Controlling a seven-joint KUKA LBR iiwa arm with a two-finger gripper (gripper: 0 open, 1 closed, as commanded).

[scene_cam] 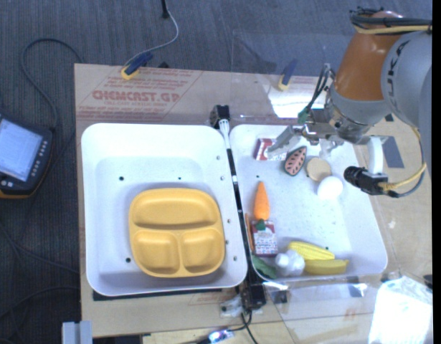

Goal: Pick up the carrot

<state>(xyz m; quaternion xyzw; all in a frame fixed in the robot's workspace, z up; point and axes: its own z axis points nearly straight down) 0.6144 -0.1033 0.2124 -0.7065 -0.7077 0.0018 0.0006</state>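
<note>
1. Orange with a green top, the carrot (261, 201) lies in the right bin (363, 221), close to that bin's left wall and about midway along it, its green end pointing toward the near edge.
2. Just below its green end we see a small red packet (264, 239), and beyond that, along the near wall, a yellow corn cob (315, 250), a yellow banana (326, 266) and a pale round piece (288, 262) beside them.
3. Toward the far edge of the same bin we find a small red-and-white packet (262, 149), a dark reddish slice with seeds (295, 161), a tan disc (318, 168) and a white egg (330, 187).
4. We see the gripper (288, 141) over the far part of the right bin, well apart from the carrot; its fingers stand spread and nothing sits between them.
5. We note the left bin (105, 156) carries a yellow divided tray (177, 230), set toward its near right corner.
6. Both bins rest on a brown board (134, 95).
</note>
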